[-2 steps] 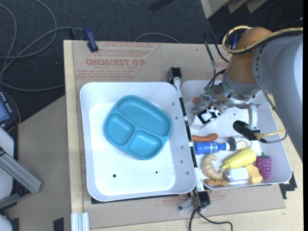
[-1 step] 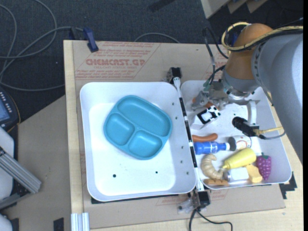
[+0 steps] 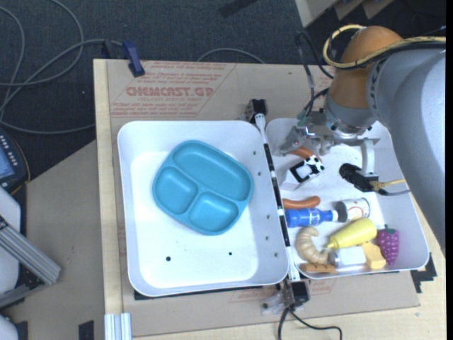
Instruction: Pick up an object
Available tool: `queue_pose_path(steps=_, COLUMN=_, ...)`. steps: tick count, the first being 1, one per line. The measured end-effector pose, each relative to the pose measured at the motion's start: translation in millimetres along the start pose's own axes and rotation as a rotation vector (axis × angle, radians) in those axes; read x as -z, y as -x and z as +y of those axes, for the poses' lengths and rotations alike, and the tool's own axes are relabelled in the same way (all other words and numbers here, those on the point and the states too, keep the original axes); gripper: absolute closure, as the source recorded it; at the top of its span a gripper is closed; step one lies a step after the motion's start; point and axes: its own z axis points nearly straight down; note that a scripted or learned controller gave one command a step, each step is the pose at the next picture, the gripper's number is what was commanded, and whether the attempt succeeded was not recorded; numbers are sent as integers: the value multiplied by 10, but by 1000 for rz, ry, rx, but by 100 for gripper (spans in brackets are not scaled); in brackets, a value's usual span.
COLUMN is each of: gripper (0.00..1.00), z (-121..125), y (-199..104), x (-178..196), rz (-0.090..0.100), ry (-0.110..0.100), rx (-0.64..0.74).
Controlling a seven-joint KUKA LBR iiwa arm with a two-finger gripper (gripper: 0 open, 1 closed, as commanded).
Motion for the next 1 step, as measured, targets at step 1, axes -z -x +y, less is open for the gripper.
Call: queue_pose_path(steps=1, gripper=100, z=3, y=-1, x=110, rz=-1, ry=2, rx=1)
